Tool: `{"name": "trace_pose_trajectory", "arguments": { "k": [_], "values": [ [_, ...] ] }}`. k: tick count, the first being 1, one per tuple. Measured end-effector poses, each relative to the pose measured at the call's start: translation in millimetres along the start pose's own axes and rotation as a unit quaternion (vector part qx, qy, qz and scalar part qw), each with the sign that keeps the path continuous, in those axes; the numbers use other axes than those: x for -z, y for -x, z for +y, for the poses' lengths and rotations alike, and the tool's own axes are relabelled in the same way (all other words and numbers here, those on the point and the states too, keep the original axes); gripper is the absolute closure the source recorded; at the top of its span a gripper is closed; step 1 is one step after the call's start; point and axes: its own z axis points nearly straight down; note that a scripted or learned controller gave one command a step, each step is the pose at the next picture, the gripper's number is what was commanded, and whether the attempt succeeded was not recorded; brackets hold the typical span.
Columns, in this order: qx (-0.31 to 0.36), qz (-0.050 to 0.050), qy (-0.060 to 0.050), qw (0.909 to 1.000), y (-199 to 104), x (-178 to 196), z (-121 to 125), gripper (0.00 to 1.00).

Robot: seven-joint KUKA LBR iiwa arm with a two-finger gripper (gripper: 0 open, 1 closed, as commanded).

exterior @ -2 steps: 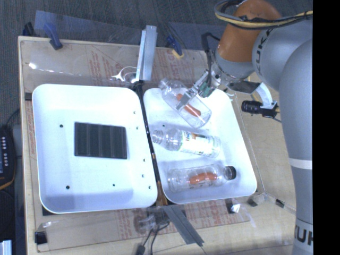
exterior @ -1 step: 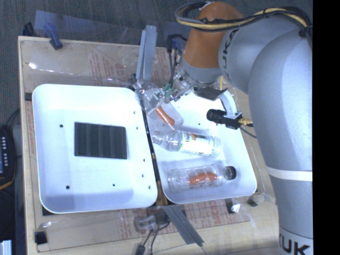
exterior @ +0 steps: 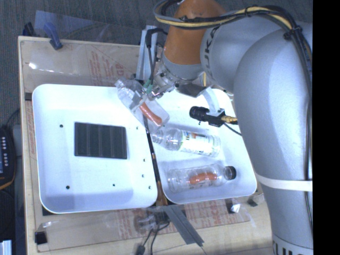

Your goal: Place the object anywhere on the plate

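While fingers (exterior: 150, 91) clamp a clear bottle (exterior: 139, 103), tilted above the bins' shared edge, dark plate (exterior: 100, 140) left.

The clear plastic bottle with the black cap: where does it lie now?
The clear plastic bottle with the black cap lies on its side in the right white bin, along its near edge.

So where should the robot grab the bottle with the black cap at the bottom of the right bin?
Probably around the middle of the black-capped bottle, coming straight down from above. It lies flat on its side, cap pointing right, so its round body offers two long sides for the fingers to close across. The bin wall sits close below it, leaving little room there.
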Motion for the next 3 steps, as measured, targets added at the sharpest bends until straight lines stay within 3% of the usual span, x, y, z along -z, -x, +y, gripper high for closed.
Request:
{"name": "trace_pose_trajectory", "arguments": {
  "k": [1, 2, 3],
  "values": [
    [-0.010, 0.001, -0.001, 0.9999, -80.3, -7.1, -20.1, 1.00],
    [-0.010, 0.000, -0.001, 0.9999, -79.8, -6.6, -20.1, 0.00],
    [0.167, 0.000, -0.001, 0.9860, -130.4, 3.7, -5.3, 0.00]
  ]
}}
